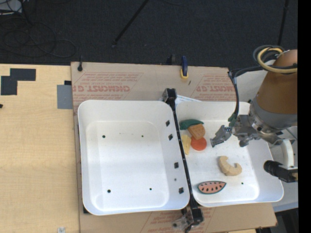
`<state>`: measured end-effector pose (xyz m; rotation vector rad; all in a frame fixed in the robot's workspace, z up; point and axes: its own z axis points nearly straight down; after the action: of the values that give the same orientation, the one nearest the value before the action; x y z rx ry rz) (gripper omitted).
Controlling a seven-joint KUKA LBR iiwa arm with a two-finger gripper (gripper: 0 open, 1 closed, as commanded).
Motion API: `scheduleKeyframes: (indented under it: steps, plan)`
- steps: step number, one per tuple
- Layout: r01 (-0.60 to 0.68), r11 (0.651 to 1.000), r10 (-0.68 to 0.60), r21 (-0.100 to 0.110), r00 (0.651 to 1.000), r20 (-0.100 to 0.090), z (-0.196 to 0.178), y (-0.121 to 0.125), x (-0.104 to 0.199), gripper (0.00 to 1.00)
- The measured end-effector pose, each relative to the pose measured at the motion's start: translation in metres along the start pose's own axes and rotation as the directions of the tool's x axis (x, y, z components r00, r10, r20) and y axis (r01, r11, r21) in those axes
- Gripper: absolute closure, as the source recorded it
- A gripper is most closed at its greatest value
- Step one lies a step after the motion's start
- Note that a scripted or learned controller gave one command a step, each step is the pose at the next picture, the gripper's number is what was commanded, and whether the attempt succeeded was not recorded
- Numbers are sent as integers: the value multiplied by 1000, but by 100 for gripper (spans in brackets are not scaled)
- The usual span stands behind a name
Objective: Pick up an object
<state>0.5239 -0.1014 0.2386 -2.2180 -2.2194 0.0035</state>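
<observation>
Wooden table (34, 144), dark floor behind. Jaws (219, 136) hang released, right of centre; orange toy (198, 143) just left, unheld.

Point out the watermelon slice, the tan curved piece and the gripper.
watermelon slice (211, 187): camera view, middle of the red flesh.
tan curved piece (228, 166): camera view, middle of its curved body.
gripper (219, 136): camera view, midway between its fingertips.

I see a watermelon slice (212, 187) lying flat, a tan curved piece (229, 166) at its one o'clock, and perhaps four toys clustered (193, 134) at eleven.
</observation>
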Motion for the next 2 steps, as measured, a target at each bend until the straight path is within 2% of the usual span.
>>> scheduleKeyframes:
  steps: [1,2]
  plan:
    - [-5,1000,5,13,1000,-2,132,-47,-39,0]
    - [2,1000,-2,-3,1000,0,152,6,-8,0]
